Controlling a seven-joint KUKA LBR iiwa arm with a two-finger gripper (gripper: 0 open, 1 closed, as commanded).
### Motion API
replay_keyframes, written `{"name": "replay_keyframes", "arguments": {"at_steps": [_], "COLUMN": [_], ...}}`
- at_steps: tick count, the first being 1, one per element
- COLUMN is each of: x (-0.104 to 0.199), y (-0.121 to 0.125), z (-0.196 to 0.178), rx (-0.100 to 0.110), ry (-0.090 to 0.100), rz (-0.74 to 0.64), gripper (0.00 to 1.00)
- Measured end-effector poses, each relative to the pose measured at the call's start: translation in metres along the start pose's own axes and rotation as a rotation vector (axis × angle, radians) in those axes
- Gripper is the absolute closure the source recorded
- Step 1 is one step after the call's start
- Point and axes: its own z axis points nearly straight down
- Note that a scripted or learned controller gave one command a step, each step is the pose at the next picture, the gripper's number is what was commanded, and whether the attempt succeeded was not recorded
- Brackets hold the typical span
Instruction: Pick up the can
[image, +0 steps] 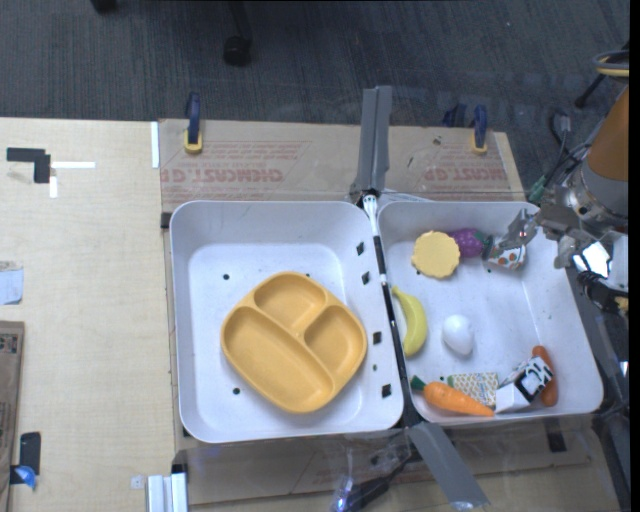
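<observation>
My gripper hangs low over the back right corner of the right bin, at the end of the grey arm with the orange band. Right at its tip is a small silver, red and white thing, possibly the can. Whether it is gripped or just lying on the bin floor is unclear. A pale patterned cylinder lies on its side at the front of the same bin, far from the gripper.
The right bin also holds a yellow disc, a purple item, a banana, a white egg, a carrot and a black-and-white item. In the left bin lies a yellow divided plate.
</observation>
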Motion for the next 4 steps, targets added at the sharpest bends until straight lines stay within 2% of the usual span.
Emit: {"name": "replay_keyframes", "arguments": {"at_steps": [1, 2, 3, 4], "x": [0.001, 0.011, 0.009, 0.044], "y": [0.028, 0.059, 0.061, 0.048], "z": [0.096, 0.096, 0.084, -0.04], "rx": [-0.001, 0.0, -0.005, -0.002], "ry": [0.01, 0.009, 0.004, 0.0], "rz": [0.041, 0.096, 0.094, 0.138], "gripper": [0.0, 0.0, 1.0, 1.0]}}
